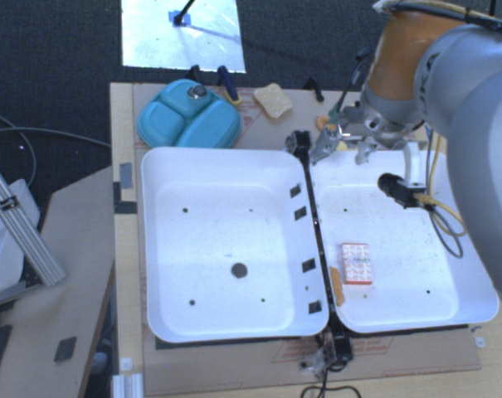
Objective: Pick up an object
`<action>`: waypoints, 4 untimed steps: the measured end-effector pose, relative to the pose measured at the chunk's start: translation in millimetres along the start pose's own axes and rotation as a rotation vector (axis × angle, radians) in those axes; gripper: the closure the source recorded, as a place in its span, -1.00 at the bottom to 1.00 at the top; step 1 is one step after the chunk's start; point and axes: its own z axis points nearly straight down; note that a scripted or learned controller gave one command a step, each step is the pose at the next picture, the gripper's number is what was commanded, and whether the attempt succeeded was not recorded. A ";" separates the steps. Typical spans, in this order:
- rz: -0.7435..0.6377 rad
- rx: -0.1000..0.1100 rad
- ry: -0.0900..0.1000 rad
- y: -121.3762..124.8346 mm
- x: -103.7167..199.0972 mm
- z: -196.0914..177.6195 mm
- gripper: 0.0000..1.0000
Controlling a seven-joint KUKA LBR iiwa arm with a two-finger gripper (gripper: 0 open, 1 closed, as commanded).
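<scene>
Arm (450, 73) reaching in from the right, wrist hanging over the far edge of the right bin (450, 305). Gripper (343, 143) sitting near the bins' divider at the back; cannot tell its state. Small red-and-white box (356, 264) lying flat in the right bin, toward its left side, well apart from the gripper. Blue container (188, 116) and tan sponge (273, 100) resting behind the left bin (176, 181).
</scene>
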 end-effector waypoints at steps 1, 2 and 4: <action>0.018 0.010 -0.003 -44.7 -67.1 -25.0 -1.00; 0.016 0.006 -0.003 -63.3 -108.5 -74.1 -1.00; 0.005 0.004 -0.002 -67.8 -103.3 110.7 -1.00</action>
